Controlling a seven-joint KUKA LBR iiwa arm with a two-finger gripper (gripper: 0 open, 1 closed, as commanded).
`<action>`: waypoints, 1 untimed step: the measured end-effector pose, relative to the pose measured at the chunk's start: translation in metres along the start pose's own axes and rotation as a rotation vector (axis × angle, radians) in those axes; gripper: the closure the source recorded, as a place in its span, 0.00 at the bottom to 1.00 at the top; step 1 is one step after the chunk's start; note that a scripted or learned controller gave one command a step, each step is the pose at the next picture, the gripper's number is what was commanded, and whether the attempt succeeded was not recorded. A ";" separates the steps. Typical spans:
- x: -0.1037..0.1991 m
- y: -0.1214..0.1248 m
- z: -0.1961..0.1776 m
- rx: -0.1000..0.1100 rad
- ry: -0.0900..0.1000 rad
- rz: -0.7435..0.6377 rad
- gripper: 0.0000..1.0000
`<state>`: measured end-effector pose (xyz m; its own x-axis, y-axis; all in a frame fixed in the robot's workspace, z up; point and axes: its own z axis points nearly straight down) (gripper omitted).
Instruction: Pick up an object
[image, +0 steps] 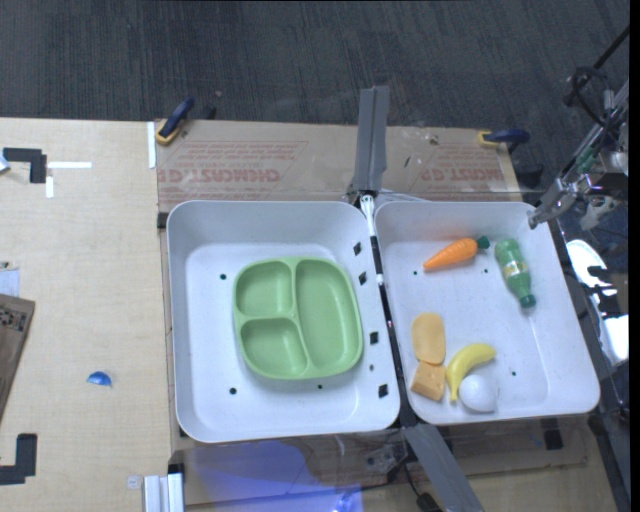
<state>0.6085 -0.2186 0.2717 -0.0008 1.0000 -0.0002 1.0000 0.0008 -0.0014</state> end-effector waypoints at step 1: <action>0.000 0.018 0.169 -0.004 0.002 -0.122 0.00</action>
<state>0.6264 -0.2185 0.1031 -0.1221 0.9925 0.0014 0.9925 0.1221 0.0031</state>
